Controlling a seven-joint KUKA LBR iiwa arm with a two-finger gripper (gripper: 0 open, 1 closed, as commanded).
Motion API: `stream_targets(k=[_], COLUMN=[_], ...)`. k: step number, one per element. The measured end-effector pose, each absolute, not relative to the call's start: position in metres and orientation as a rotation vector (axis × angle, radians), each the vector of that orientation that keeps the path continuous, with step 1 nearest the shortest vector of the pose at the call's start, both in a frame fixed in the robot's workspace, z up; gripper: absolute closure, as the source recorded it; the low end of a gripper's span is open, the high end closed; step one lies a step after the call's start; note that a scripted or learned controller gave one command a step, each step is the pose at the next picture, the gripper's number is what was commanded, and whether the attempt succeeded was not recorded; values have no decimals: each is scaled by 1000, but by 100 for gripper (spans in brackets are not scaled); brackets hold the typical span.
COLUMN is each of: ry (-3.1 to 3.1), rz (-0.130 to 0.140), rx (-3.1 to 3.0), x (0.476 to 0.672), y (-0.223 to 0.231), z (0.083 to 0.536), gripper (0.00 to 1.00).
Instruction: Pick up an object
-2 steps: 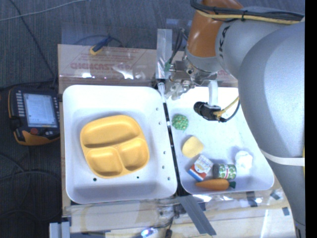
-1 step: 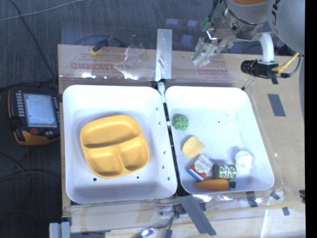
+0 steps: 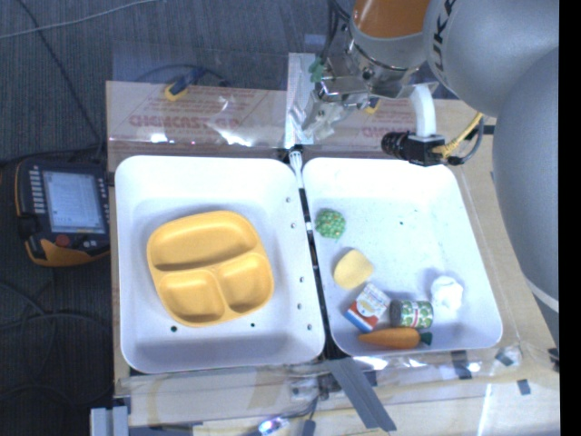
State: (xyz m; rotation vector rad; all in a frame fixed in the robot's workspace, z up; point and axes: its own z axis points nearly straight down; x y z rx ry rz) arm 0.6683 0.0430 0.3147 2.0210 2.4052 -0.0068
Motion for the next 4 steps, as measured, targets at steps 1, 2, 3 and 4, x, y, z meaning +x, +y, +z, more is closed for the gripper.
stream_targets(k=[1, 2, 3, 4], ry=[2496, 2623, 2650, 2699], rz=[-4, -3, -2, -3], rx=[1902, 1729, 1680, 1607], x=[620, 604, 599, 618], y=[-30, 36, -36, 27], z=[400, 352, 435, 415], gripper=[100, 100, 100, 100])
